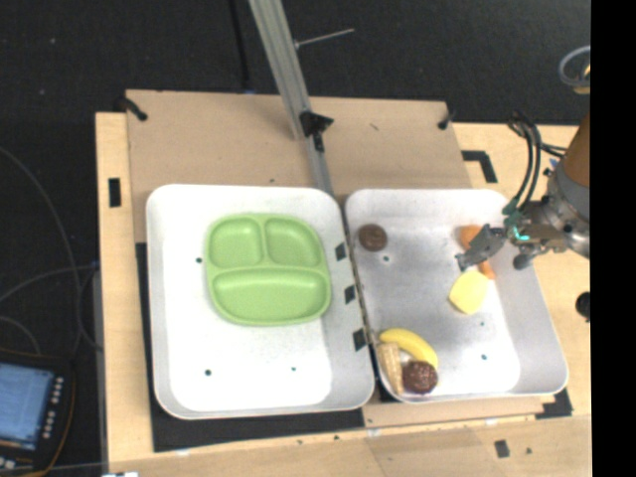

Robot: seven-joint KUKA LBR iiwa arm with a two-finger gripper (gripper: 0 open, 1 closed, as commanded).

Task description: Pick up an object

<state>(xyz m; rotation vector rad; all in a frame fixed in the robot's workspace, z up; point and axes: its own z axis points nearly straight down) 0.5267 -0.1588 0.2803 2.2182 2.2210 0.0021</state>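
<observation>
My fingers [500, 248] spread open, empty, right-centre of frame, over orange piece [470, 236] in right bin [537, 366]. Yellow piece [470, 292] just below. Centre over orange, descend straight, close late.

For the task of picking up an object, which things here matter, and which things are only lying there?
Part of the job:
gripper, above the right bin
orange object, beside the gripper
yellow piece
banana
two brown round items
right bin

Just lying about:
green divided plate
left bin
</observation>
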